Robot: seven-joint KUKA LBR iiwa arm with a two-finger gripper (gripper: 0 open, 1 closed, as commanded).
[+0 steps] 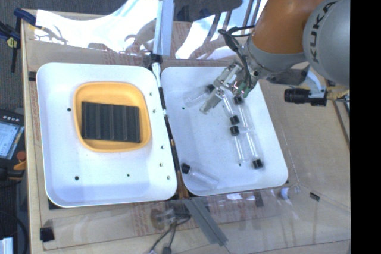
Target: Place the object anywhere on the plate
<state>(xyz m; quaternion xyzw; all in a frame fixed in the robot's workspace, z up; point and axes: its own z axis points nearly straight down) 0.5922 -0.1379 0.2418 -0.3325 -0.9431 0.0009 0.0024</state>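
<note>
A yellow plate [111, 94] with a dark ribbed insert lies in the left bin [53, 151]. Several clear plastic tubes with black caps lie in the right bin [202, 140]. One tube [194, 96] is at the upper left, beside my gripper. Two more, tube [231, 111] and tube [247, 149], lie end to end down the right side. Another tube [201, 176] rests near the front edge. My gripper [215, 96] hangs low over the upper part of the right bin, pointing down and left, just right of the upper-left tube.
The grey and orange arm [286, 15] reaches in from the upper right over the bin's back corner. A raised divider [165, 122] separates the two bins. Crumpled foil [107, 27] and a metal post [164, 21] stand behind the bins.
</note>
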